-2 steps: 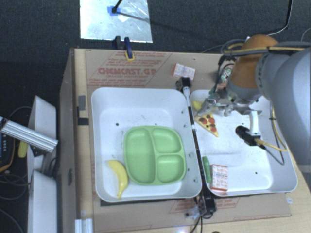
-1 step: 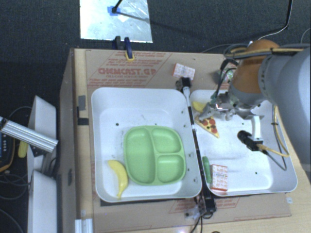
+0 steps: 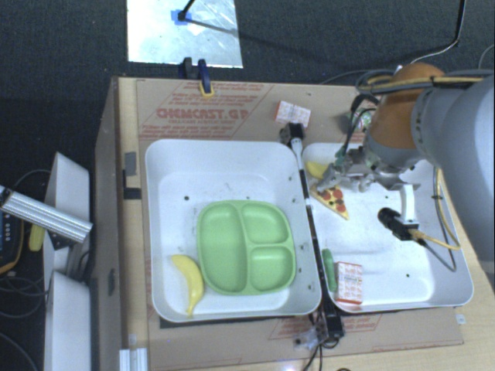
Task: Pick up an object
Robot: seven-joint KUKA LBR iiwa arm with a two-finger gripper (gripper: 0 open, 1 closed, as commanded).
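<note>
- Overhead, two shallow white bins sit side by side on the bench; the left bin (image 3: 166, 161) and the right bin (image 3: 445, 288) meet along a dark divider running down the middle
- Left bin: a green divided plate (image 3: 246, 246) lies near its centre, three compartments showing; a yellow banana (image 3: 189, 281) lies just beside the plate's lower left edge, close to the bin's front wall
- Right bin: a pizza slice (image 3: 332, 199) lies near the divider, its point aimed toward the lower right; a small yellow object (image 3: 315, 168) lies just above it, partly hidden; a green item (image 3: 329, 267) lies along the divider lower down; a small red and white packet (image 3: 349, 281) sits just beside that, near the front wall
- Arm (image 3: 456, 126): grey, with its orange band (image 3: 398, 114) above the wrist, it reaches in from the right over the right bin's far part
- Gripper (image 3: 334, 178): it hangs low at the pizza slice's upper end, close to the yellow object; whether its fingers are spread or closed, I cannot tell; nothing is visibly held between them
</note>
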